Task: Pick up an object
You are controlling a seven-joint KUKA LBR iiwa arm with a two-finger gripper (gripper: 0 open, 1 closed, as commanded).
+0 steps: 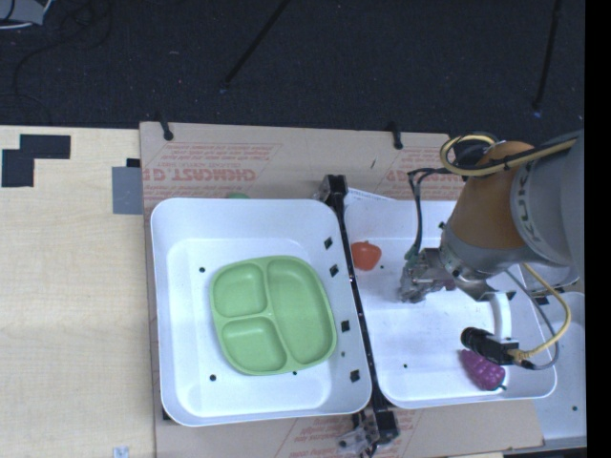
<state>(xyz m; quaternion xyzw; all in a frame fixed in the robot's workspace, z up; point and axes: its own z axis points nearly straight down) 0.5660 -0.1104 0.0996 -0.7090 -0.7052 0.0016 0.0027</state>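
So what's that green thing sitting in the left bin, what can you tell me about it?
It's a light green divided plate, plastic by the look of it, rounded-square, with three compartments: two across its top and one larger below. It lies flat, right side up and slightly turned, near the middle of the left bin, resting on the bin's floor. Its compartments look empty, and nothing else touches it.
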